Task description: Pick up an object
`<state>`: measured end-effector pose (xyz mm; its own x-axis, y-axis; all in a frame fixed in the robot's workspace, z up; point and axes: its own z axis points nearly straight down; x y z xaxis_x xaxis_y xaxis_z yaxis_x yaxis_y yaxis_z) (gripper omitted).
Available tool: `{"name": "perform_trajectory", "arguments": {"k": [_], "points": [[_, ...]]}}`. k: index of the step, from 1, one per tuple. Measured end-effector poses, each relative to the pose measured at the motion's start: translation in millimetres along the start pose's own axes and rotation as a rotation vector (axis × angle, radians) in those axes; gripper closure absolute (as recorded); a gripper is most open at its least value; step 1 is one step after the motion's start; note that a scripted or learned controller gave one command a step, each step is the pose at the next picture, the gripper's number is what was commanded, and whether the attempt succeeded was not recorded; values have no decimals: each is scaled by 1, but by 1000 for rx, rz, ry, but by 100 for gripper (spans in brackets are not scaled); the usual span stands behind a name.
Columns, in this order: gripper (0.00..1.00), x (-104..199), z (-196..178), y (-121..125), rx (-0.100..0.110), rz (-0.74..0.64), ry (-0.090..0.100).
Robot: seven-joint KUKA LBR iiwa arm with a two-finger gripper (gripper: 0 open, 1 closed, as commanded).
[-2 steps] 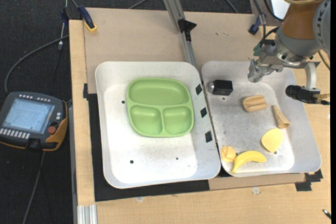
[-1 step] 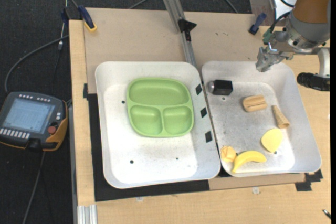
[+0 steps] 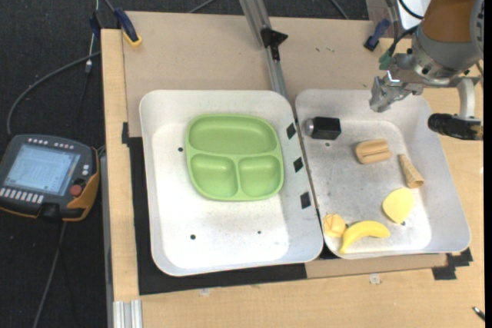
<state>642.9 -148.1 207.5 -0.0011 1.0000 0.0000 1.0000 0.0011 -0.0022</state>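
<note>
A teach pendant (image 3: 48,177) lies left of the worktop (image 3: 200,50), a blue clamp (image 3: 127,27) grips its corner, cables (image 3: 54,19) trail nearby

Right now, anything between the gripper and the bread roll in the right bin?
Nothing. In the camera view, only bare bin floor separates the gripper from the bread roll.

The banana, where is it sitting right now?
The banana lies in the right bin, near its front edge in the camera view, between a small yellow piece on its left and a round yellow slice just behind it.
</note>
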Motion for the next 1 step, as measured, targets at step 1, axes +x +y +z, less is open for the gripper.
{"name": "perform_trajectory", "arguments": {"k": [1], "points": [[100, 45, 5, -24, 1, -3, 3]]}}
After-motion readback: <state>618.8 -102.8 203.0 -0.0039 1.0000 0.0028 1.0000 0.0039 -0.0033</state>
